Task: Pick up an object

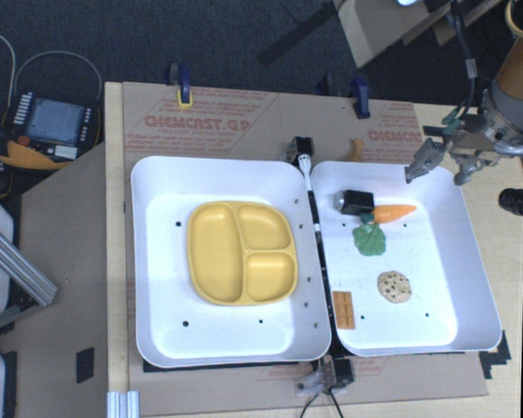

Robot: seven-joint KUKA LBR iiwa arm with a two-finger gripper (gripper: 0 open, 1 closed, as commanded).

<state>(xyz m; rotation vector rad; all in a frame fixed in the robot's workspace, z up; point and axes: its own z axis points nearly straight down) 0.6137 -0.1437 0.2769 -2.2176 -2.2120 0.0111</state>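
Probably a robotics lab — clamped bench board (273,119), teach pendant (52,124) on dark carpet (165,29).

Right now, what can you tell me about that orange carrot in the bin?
The carrot is a small orange toy, smooth like plastic, thick at its left end and tapering to a point on the right. It lies flat, nearly sideways, in the far part of the right bin. Its thick end touches the leafy green piece just below it and sits close beside a black block. The claw hovers above and to the right, open, not touching the carrot.
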